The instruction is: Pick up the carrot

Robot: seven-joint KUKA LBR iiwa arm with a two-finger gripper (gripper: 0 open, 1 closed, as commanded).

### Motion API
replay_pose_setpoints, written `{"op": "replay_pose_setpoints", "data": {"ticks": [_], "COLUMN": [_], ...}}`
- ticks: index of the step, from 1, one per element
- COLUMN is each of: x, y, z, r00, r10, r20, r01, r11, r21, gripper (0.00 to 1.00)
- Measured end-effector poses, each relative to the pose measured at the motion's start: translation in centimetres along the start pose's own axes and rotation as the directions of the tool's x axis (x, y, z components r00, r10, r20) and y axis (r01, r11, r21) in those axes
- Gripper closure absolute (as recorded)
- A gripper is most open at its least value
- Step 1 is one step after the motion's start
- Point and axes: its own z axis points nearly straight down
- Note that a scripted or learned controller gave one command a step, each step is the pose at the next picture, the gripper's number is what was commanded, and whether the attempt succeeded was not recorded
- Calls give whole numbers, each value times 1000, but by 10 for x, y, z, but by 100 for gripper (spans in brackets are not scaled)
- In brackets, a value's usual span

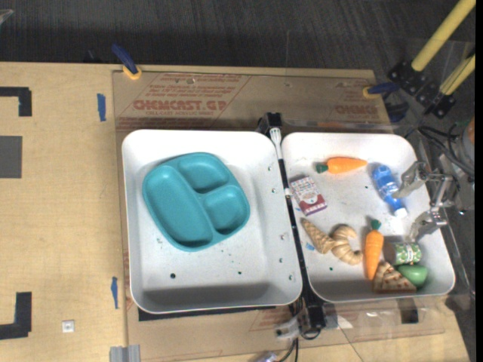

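Note:
Two toy carrots lie in the right bin [355, 296]. One carrot [343, 166] rests sideways near the bin's far wall, green top to the left. The other carrot [373, 253] lies lengthwise near the front right, touching a pizza slice [390, 277]. My gripper [416, 202] hovers at the bin's right side, right of both carrots and beside a blue bottle [385, 184]. Its two metal fingers stand apart, open, with nothing between them.
The right bin also holds a small red-and-white carton [307, 194], a croissant-like pastry [336, 241], a green can [408, 255] and a green piece [416, 276]. A teal divided plate [196, 198] sits in the left bin [143, 277].

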Motion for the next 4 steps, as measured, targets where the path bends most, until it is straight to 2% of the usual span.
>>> {"op": "replay_pose_setpoints", "data": {"ticks": [1,2,3,4], "x": [10,29,25,22], "y": [7,45,47,48], "z": [122,127,114,104], "r00": [999,939,938,937], "r10": [-49,-343,-346,-348], "r20": [6,11,22,30], "r01": [49,343,346,348], "r11": [999,939,938,937], "r21": [2,8,13,16], "gripper": [0,0,100,100]}}
